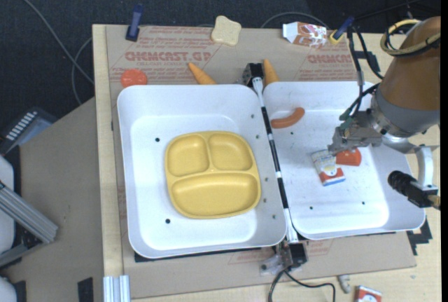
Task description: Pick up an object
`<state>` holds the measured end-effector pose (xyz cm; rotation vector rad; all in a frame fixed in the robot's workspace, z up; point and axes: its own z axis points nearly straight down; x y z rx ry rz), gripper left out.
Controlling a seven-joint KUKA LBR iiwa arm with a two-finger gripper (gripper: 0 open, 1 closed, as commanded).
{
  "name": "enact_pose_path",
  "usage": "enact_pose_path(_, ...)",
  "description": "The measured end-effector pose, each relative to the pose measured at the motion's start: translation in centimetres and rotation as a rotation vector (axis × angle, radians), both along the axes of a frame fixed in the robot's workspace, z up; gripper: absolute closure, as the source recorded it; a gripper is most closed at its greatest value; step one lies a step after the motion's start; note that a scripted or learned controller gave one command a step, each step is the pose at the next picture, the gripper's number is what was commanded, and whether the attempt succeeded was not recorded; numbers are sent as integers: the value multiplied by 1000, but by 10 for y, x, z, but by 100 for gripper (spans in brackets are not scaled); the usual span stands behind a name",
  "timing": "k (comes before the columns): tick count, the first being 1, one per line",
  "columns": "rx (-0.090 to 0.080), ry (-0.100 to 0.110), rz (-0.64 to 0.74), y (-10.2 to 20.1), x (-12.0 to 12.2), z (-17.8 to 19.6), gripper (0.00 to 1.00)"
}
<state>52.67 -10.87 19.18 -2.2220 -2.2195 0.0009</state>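
The claw (344, 146) hangs low in the right bin (308, 213), right above a red thing (351, 158) and a small box (328, 171) at its seven o'clock, with a sausage (287, 118) at ten o'clock.

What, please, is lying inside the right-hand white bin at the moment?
The right bin holds an orange sausage near its back left corner, a small carton and a red item beside it. The tool hangs over the red item, covering part of it and the floor beneath.
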Motion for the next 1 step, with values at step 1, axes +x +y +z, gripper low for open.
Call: enact_pose_path(1, 0, -2, 3, 55, 23, -8, 100)
